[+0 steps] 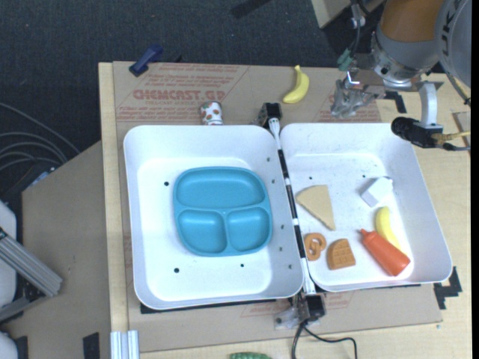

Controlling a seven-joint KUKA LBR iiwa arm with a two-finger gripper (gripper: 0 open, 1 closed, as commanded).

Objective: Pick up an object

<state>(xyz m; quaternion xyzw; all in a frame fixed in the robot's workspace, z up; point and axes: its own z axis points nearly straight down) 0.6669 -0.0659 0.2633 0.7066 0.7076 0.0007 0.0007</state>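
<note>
While the hand (350, 103) hung above the bench, past the right bin's (430, 223) far rim, its grip couldn't be told.
Below it lay a cheese wedge (317, 204), pretzel (315, 245), cracker (340, 254), orange bottle (385, 251), banana (386, 225) and white block (376, 191).

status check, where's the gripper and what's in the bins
Gripper up past the right bin's far rim, holding nothing. Cheese wedge, pretzel, orange bottle untouched. Blue tray in left bin.
</note>
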